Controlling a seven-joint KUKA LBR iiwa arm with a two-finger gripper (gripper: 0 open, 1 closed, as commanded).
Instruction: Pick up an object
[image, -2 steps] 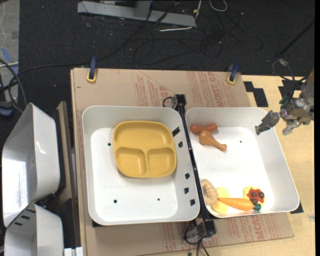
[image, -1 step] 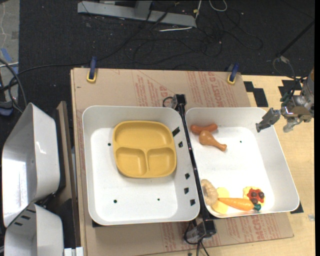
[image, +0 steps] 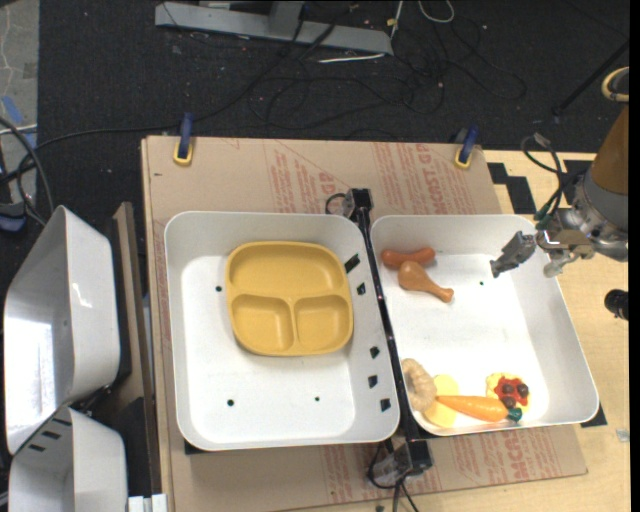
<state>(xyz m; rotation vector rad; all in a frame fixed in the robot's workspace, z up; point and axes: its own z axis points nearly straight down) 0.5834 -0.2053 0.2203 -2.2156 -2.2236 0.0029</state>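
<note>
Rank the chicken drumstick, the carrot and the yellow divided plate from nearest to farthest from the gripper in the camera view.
1. chicken drumstick, upper part of the right bin, left of the gripper.
2. carrot, near corner of that bin.
3. yellow divided plate, in the left bin.

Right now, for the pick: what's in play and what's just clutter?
In play: gripper, drumstick, sausage, carrot, pizza slice, right bin.

Clutter: yellow divided plate, left bin, clamps, cables.
</note>
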